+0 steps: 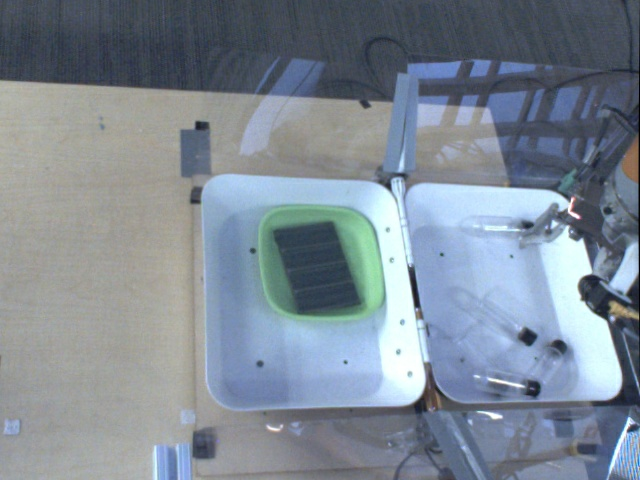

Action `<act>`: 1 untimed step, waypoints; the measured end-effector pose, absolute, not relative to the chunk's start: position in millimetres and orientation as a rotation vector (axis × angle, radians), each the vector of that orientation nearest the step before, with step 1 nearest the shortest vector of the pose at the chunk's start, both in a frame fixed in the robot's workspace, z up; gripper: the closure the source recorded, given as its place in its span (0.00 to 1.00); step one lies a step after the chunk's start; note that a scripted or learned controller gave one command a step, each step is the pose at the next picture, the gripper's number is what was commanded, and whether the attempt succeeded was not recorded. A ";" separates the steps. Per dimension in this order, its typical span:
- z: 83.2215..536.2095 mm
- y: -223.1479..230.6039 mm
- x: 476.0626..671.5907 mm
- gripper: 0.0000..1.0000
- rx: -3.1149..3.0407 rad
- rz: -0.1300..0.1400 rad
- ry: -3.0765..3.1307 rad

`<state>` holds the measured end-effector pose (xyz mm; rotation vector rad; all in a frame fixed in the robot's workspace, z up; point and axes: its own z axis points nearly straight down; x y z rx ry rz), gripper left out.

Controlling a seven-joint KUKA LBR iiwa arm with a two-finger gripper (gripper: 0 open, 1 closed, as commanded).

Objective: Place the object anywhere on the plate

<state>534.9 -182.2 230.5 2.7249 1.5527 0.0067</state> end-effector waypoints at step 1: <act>280.7 -190.4 511.1 0.00 2.609 0.008 1.735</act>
